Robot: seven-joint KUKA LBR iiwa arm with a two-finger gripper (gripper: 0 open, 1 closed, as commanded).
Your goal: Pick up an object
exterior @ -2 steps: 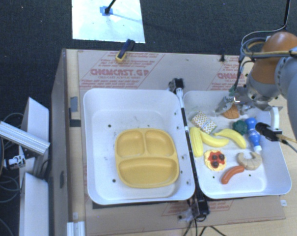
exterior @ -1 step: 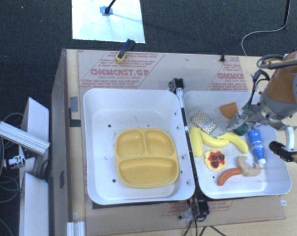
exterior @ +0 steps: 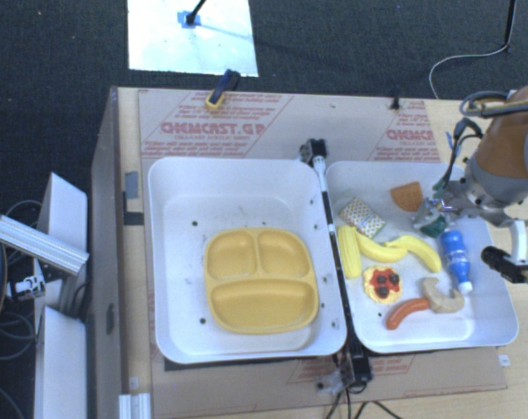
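Toy food fills the right bin, and the claw hangs over that bin's upper right part, just above a blue bottle; how far it is open cannot be told, and nothing is seen in its grip. Left of the bottle lie a banana, a corn cob and a small pizza. A sausage lies near the front wall. The left bin holds a yellow divided tray. Both bins sit on the desk.
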